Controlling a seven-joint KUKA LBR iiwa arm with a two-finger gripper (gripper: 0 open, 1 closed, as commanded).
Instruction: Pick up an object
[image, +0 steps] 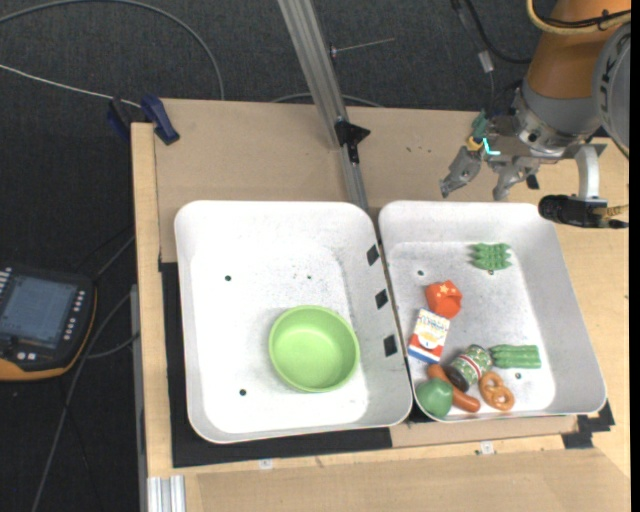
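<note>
White plastic is framing everything I am working with: I am looking at the shallow right-hand bin (560, 300), and I am taking it as my landmark. I am seeing the two-finger gripper (487, 178) hanging just beyond that bin's far rim, its fingers spread apart and grasping nothing. Inside the bin, near its far end, a small green ridged toy (491, 257) is lying alone; toward the middle a red pepper-like toy (444, 297) is sitting just beyond a white carton with red and blue print (430, 335), and a tight cluster is crowding the near corner. A round green bowl (313, 347) is resting in the neighbouring bin. I am judging this as the approach step: next I am needing to descend over the lone green toy.
</note>
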